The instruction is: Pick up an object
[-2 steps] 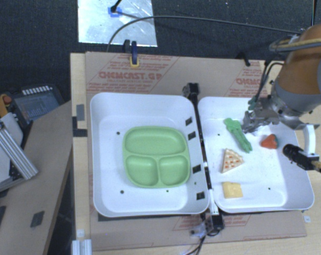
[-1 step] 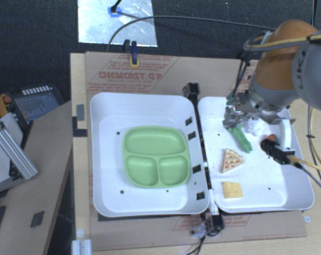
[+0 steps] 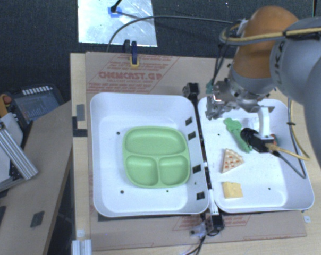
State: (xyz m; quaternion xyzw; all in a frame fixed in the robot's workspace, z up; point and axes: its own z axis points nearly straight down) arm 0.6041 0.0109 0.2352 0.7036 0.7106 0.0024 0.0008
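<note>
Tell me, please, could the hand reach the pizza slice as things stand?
Probably yes: the pizza slice lies uncovered, apart from the yellow block and the green toy, and the hand hangs over the same bin nearby.

Overhead, slanted, above both bins [image 3: 108,122]

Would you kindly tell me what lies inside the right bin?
A green toy, a pizza slice and a yellow block; the end effector and arm hide its far side.
</note>
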